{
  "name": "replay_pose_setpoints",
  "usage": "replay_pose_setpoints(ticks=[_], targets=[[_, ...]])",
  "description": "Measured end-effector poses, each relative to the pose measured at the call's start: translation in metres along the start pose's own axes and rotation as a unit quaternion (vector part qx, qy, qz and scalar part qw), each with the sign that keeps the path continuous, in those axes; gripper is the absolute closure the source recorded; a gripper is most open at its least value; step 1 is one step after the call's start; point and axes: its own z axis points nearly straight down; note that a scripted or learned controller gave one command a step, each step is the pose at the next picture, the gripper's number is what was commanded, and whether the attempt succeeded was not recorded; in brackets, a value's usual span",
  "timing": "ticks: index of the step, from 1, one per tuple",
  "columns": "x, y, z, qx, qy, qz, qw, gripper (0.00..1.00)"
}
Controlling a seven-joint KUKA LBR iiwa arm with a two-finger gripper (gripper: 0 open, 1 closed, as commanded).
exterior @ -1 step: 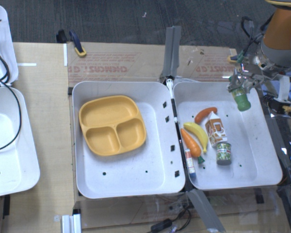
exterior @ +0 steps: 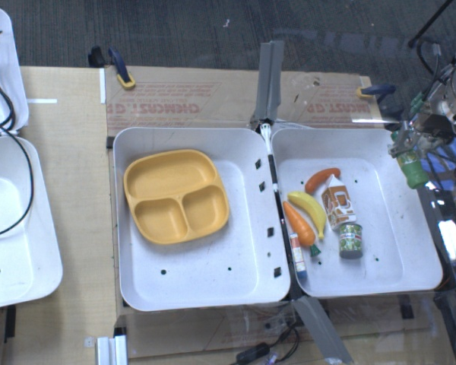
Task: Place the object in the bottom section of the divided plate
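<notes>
Starting from the lower edge of the frame, I see the near rims of two white bins side by side, the left bin [exterior: 190,280] and the right bin [exterior: 380,272].

In the lower middle of the right bin lies my pick: six things by my count, bunched close together. One small can [exterior: 351,239] with a green label sits lowest. Just above it is one brown-and-white carton [exterior: 337,204]. To their left lie one carrot [exterior: 299,224], one yellow banana [exterior: 308,211], and one thin white tube [exterior: 296,251] along the bin's left wall. Farthest up is one orange-red pepper-like piece [exterior: 321,179]. The task does not name which is the object.

In the left bin, toward the centre left of the frame, rests one yellow divided plate [exterior: 176,195] with three sections: one long section on the far side and two smaller ones on the near side. I take the near pair as the bottom; which of the two is meant I cannot say.

My gripper [exterior: 412,154] sits at the right edge of the frame, over the right bin's far right rim. It holds nothing that I can see, and whether it is spread or closed I cannot tell.

To do this step well, I judge I should choose a piece at the edge of the bunch, come straight down, and avoid nudging its neighbours.
</notes>
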Motion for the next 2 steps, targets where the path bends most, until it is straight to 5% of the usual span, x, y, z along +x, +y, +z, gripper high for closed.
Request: replay_pose_setpoints(ticks=[1,2], targets=[[-0.015,-0.016,-0.031,0.0,0.0,0.034,0.9994,1.0],[0.017,-0.042,-0.027,0.001,0.0,0.024,0.9997,1.0]])
